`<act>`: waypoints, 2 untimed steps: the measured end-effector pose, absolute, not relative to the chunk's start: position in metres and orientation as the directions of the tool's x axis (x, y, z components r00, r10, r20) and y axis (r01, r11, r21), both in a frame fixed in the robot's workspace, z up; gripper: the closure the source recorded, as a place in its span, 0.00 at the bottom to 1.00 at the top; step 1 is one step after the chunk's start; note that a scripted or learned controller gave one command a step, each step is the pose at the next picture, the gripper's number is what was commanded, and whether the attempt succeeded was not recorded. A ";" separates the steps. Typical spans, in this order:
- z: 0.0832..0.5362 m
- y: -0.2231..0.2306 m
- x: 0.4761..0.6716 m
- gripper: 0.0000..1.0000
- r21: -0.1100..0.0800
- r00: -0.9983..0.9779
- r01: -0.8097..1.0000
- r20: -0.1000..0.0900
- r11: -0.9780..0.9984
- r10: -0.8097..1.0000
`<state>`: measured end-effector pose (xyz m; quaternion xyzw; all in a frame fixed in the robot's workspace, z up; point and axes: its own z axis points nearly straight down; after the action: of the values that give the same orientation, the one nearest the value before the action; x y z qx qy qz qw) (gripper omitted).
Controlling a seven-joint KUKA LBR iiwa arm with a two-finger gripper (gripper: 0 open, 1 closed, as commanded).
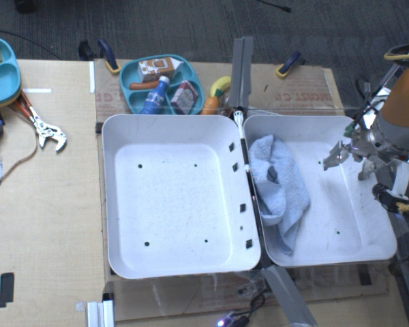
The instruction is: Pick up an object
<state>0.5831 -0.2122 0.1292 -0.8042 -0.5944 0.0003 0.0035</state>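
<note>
A wrench is lying at the far left of the worktop, a long way left of the claw, beside a blue dish sitting at the picture's edge. Further right, still well to the claw's left and above it in the picture, a teal tray is holding a small box, a bottle and some packets. Below the tray, the left bin is sitting with nothing in it. Just right of the bins' shared wall, a crumpled blue cloth is lying along the left side of the right bin, near the claw's left and slightly lower in the picture, not touching it. The claw is hanging over the right part of that bin, its two fingers spread apart and gripping nothing. To the claw's right, the arm is reaching in, its orange band showing above the wrist.
</note>
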 end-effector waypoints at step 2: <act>0.216 -0.172 0.533 0.00 -0.003 0.449 0.894 -0.003 -0.449 0.894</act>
<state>0.5334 -0.1719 0.2162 -0.8511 -0.5251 0.0019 0.0005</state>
